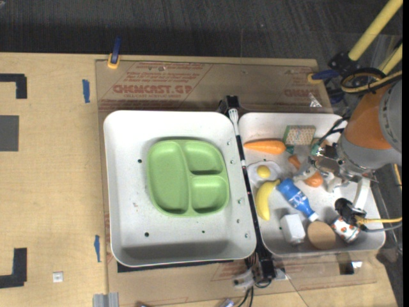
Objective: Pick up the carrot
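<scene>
The carrot, orange and tapered, lies on its side near the far left corner of the right bin, its tip pointing left. My gripper hangs over the right half of that bin, roughly a carrot's length to the right of the carrot and slightly nearer the camera. It stays apart from the carrot. A small orange piece sits just below the gripper. Above the gripper rise the grey wrist and the orange band.
The right bin also holds a banana, a fried-egg toy, a blue bottle, a white block, a brown round piece and a speckled square. A green divided plate lies in the left bin.
</scene>
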